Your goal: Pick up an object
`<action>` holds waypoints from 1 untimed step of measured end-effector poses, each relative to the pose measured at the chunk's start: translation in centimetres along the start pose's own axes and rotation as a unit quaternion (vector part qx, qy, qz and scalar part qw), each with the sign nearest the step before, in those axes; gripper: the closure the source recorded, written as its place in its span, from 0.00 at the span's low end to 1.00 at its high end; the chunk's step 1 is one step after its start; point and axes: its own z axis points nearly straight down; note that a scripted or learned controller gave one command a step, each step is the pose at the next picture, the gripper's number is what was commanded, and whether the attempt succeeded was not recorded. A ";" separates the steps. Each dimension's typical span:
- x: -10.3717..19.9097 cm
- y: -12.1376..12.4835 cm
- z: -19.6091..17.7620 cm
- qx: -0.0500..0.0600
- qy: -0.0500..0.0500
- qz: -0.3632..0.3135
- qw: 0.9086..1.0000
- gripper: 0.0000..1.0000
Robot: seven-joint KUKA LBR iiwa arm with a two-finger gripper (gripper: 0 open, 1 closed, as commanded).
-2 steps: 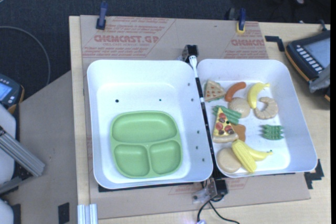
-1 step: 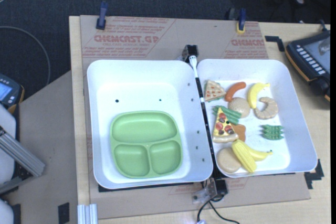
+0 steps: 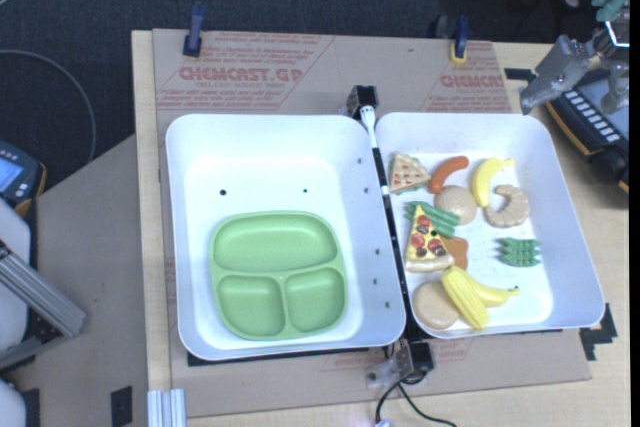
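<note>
though blurred, gripper point(image 3: 612, 5) seemingly hovers beyond bin point(image 3: 560, 165).

Toy foods point(image 3: 462, 235) are crowding the right bin point(image 3: 573, 215); open floor is lying behind the green tray point(image 3: 279, 273) in the left bin point(image 3: 185, 215).

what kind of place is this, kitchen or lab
Most likely a robotics lab, not a kitchen: two white bins clamped to a board with blue clamps, toy food such as a plastic banana, and loose cables on dark carpet.
</note>
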 end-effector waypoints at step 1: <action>7.6 0.0 8.3 0.004 -0.001 0.002 1.000 0.00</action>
